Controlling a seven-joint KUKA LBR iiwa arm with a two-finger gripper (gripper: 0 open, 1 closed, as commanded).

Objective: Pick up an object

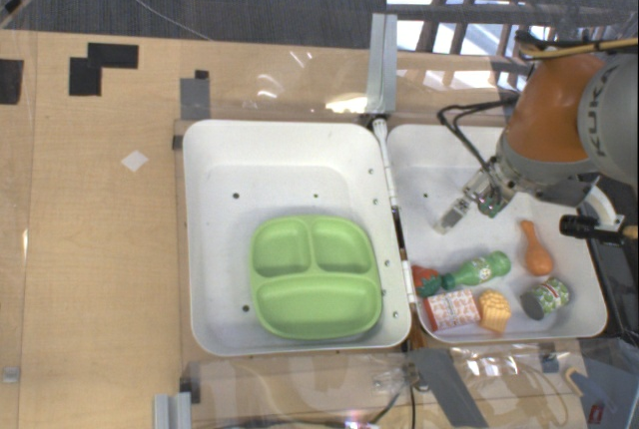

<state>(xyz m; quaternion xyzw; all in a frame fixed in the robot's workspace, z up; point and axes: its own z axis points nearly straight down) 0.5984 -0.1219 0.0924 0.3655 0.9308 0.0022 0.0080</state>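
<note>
Basically nothing is getting picked yet: the gripper (467, 205) is hovering in the right bin (429, 153), fingers slightly apart and gripping nothing, over bare floor. Candidates are all sitting toward its 5 o'clock: bottle (474, 272) nearest, carrot (536, 248) at about 4, can (547, 296) farther out, red box (451, 308) and corn (493, 309) near the front wall. Green plate (315, 275) is lying in the left bin (230, 158). Whole job is remaining: choosing, descending, closing, lifting.
</note>
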